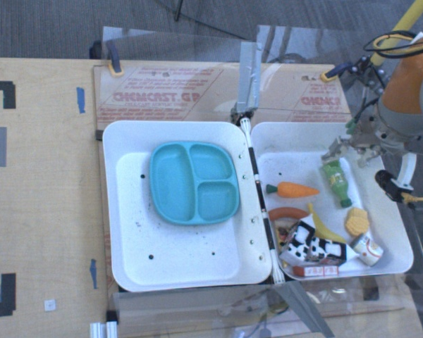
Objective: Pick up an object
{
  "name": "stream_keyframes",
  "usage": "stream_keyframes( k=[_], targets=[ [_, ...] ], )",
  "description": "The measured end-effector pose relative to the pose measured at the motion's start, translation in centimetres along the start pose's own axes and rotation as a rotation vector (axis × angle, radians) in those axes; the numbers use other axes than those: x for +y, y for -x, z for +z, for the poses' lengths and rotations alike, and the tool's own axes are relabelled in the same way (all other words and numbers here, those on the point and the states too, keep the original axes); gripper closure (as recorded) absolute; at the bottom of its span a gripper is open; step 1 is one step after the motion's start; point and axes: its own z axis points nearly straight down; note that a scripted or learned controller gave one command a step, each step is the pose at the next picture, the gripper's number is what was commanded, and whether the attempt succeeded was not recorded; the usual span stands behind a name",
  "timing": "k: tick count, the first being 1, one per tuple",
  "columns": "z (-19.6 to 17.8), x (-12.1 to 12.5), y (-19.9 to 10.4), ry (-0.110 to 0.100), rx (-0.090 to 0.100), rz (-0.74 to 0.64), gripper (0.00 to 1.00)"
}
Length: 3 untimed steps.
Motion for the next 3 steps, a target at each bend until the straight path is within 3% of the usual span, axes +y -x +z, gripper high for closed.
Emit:
stream_keyframes(
  k=[1,2,3],
  targets=[
    [2.2,-1.5,-0.1,0.010,0.004,0.017,0.00],
    [1.6,-1.7,-0.1,0.005,0.001,0.015,1.00],
    [-9.4,-3.2,-6.9,0.005,-0.003,0.146,1.00]
  ],
)
